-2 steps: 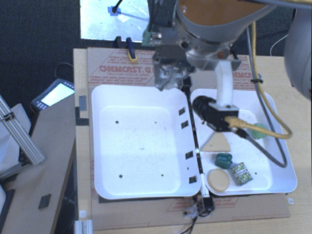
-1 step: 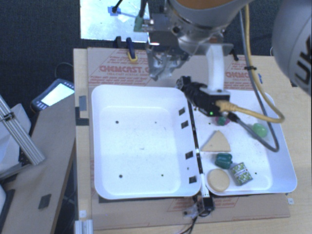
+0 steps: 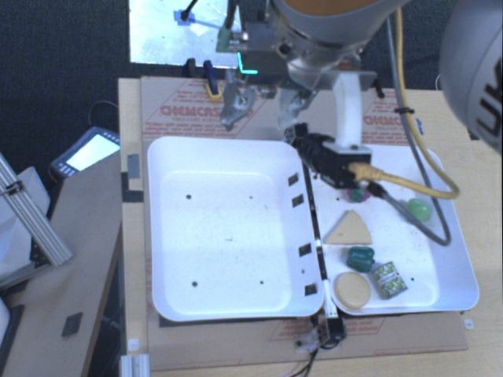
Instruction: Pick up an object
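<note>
The bench (image 3: 94, 210) fills the frame, with a cardboard sheet (image 3: 181, 108) under two shallow white bins. The arm (image 3: 346, 6), grey with an orange band, enters from the upper right and hangs over the top centre of the frame. The left bin (image 3: 228, 234) occupies the centre left. The right bin (image 3: 448, 281) sits against it on the right, their rims touching along the middle. A yellow cable (image 3: 409, 183) and a grey one run from the arm across the upper part of the right bin.

The gripper (image 3: 259, 112) hangs above the cardboard just past the top rim of the left bin. Its two fingers stand apart and nothing lies between them.

All objects lie in the right bin: a tan wedge (image 3: 350, 230) mid-bin, a green ball (image 3: 418, 209) to its right, a dark green cylinder (image 3: 360, 258) below the wedge, a green printed packet (image 3: 388, 280) beside it, and a tan disc (image 3: 352, 289) nearest the bottom rim.
</note>
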Robot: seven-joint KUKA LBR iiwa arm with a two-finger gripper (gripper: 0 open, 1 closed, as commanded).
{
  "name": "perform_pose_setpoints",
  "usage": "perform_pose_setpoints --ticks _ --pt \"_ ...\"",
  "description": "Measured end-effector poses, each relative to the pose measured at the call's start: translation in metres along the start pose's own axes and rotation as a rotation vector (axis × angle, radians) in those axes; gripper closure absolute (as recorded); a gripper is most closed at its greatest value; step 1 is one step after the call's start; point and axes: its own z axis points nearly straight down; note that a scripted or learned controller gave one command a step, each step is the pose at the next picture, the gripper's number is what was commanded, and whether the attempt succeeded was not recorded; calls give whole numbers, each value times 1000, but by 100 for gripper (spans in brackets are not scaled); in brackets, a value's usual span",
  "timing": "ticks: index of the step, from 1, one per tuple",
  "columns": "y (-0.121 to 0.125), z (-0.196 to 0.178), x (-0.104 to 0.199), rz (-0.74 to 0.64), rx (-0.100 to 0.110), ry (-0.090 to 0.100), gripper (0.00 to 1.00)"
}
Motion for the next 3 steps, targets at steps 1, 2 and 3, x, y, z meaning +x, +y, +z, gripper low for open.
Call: perform_pose_setpoints --ticks 1,2,3 --pt "0 -11 0 -3 -2 2 100" --pt "0 -11 0 -5 -2 1 0" --pt "0 -22 1 -8 -4 3 100"
